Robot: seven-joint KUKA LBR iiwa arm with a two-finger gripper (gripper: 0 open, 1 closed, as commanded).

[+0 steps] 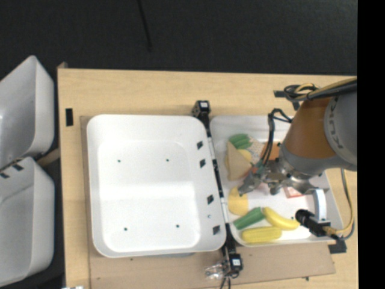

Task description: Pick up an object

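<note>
curved banana [280, 218], knobbly corn cob [260, 235]

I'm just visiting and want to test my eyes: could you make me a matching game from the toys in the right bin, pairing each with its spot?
Things:
1. banana
2. corn
3. wedge
4. green piece

Places:
A. at the bin's near edge
B. at the bin's far end
C. just nearer than the green piece
D. just beyond the corn, right of a green pod

Pairs: 1-D, 2-A, 3-C, 4-B
</note>
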